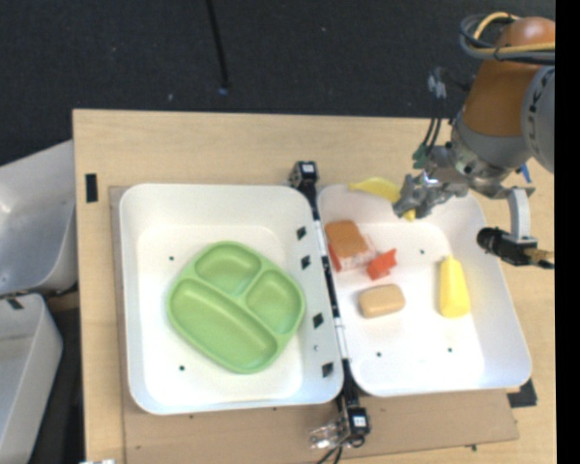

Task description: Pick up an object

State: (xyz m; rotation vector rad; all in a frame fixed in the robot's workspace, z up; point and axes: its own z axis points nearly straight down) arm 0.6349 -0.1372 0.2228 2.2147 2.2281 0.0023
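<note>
The hand (418, 197) hangs at about one o'clock over the right bin (483, 356), low above a yellow piece (375, 188) lying against the bin's far wall; whether it is released or clenched I cannot tell, and nothing is seen held in it. The likeliest trouble is that wall: a thing pressed to the rim leaves no room on its far side, so a grasp may close on plastic or push the piece up the slope. Easier picks lie toward six o'clock: an orange block (345, 242), a red bit (382, 263), a tan roll (381, 301) and a yellow bar (452, 286). The block and red bit sit close, so a descent there could nudge both. The left bin (135, 356) carries a green tray (236, 304).
</note>
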